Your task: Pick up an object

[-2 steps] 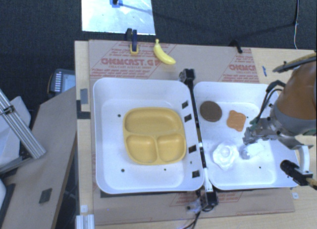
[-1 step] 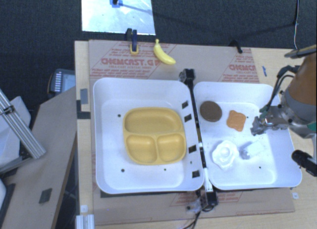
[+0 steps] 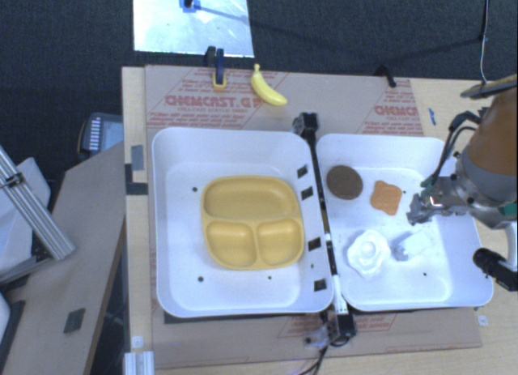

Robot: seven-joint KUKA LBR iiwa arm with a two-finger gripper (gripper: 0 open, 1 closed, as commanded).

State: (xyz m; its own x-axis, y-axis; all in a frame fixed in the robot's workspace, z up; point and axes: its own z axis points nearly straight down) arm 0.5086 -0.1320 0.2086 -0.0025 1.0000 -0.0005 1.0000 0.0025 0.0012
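Observation:
In the right bin lie a round brown disc, an orange toast-like piece, a white lumpy object and a small grey-white piece. My gripper hangs over the right half of this bin, just right of the orange piece and above the grey-white piece. Nothing shows between it and those objects.
The left bin holds a yellow divided plate. A yellow banana lies on the cardboard behind the bins, beside a yellow-and-black clamp. A black divider bar runs between the bins. The arm fills the right edge.

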